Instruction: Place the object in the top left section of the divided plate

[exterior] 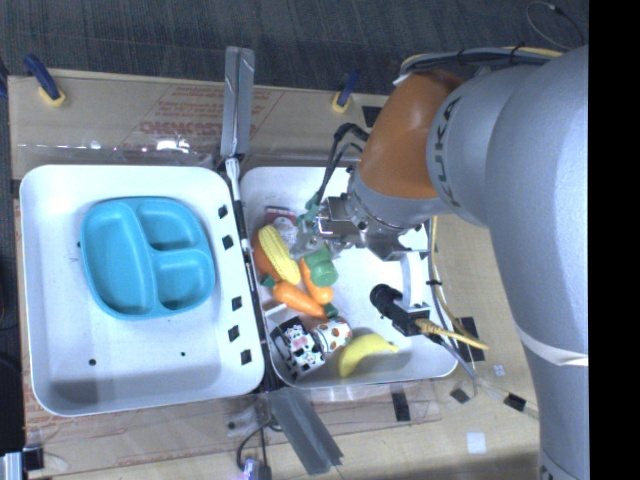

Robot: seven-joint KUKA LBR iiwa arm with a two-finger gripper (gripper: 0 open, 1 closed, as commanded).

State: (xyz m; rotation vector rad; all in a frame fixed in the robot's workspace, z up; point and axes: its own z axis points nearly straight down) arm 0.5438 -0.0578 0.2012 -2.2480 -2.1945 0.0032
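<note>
From my remote station I watch the grey arm (520, 198) fill the right of the frame, its orange band (405, 148) bent over the right bin (425, 363). The left bin (60, 368) sits beside it, the two touching along a taped seam, and holds the blue divided plate (148, 256) in its upper half. All three plate sections look bare, so as far as I can judge the placing is not yet done; the pick itself appears to be the step in hand.

The gripper (318, 230) hangs low over the cluster of toys at the right bin's left side, and I cannot tell how its tips are set, nor whether anything is caught there. Which toy is the object I cannot say for sure; the nearest are the corn cob (277, 252), the green piece (321, 268) and the carrot (298, 298), packed touching one another. Farther down lie a banana (366, 352) and a dotted cube (298, 344).

Room is tight. The cluster lies hard by the wall shared with the left bin, so a carry would, I judge, need a clear lift over that ridge. The plate's surroundings offer open white floor below and to its left.
</note>
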